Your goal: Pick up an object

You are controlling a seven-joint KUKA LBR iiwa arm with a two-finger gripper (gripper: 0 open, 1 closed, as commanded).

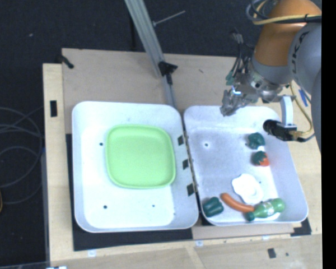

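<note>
No one thing is marked out by the task; the candidates all lie in the right shallow white plastic bin (pixel 213 122), well below the pincer (pixel 231 106) in the picture and off to its right. Nearest it is a small dark green lump (pixel 255 140), and just beyond that a small red-orange piece with a green top (pixel 261 159). Farther down sits a white, fried-egg-like shape (pixel 247 188), with an orange, sausage-like stick (pixel 235 202) touching its lower edge. A green plastic bottle (pixel 267 208) lies on its side at the stick's right end, and a dark green block (pixel 213 207) rests in the bin's near left corner.

The pincer hangs over the far rim of this bin, nothing between its tips; whether they are spread or pressed together cannot be told.

Down-left of the pincer, the left shallow white bin (pixel 89 150) holds a pale green square plastic plate (pixel 140 156).
</note>
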